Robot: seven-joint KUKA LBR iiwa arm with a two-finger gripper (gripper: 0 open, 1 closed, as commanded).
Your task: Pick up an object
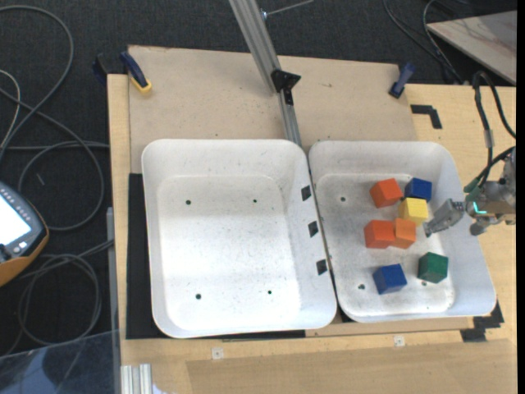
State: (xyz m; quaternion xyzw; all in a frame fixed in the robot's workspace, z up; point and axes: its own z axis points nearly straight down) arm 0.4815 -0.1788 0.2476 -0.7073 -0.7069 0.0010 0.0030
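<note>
- Floor [74,15]: dark carpet, black cables [33,146] looping over it left of the table.
- Table [205,80]: pale wood board, light brown sheet across its far part.
- Blue clamps at the far left corner [136,70] and far right corner [401,79].
- Grey metal pole [261,39] slants up from the far middle of the table.
- Orange-rimmed device with a lit screen [15,230] on the floor, left.
- Second pale surface [484,27] beyond the far right corner.
- Light even, soft shadows.

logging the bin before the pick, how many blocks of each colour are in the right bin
orange: 3
blue: 2
yellow: 1
green: 1
total: 7
</note>
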